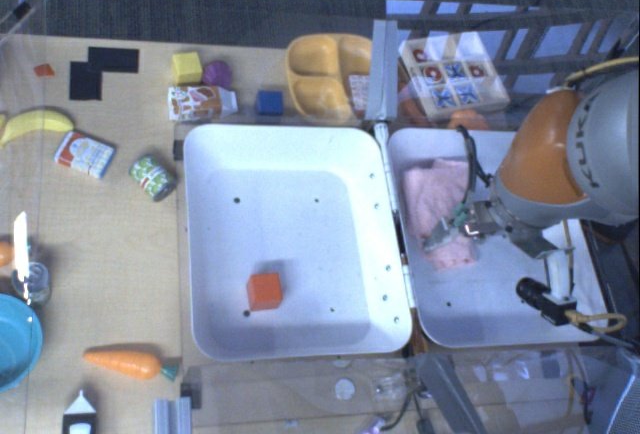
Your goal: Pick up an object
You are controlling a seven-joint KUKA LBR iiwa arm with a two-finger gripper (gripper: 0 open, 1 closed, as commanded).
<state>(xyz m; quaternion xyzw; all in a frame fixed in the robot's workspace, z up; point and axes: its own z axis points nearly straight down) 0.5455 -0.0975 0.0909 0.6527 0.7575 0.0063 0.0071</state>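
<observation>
A pink cloth (438,194) lies crumpled in the right bin (480,322), against its left wall. My gripper (448,233) reaches in from the right and sits low over the cloth's near end, touching or nearly touching it. The arm's orange band and grey wrist cover the bin's right part. A small orange-red cube (265,291) rests alone in the left bin (300,172), toward its front left.
Behind the bins stand a yellow divided dish (325,77) and a tic-tac-toe board (453,72). On the bench to the left lie a banana (35,125), a small box (84,155), a can (153,177), a carrot (125,362) and a blue bowl (15,342).
</observation>
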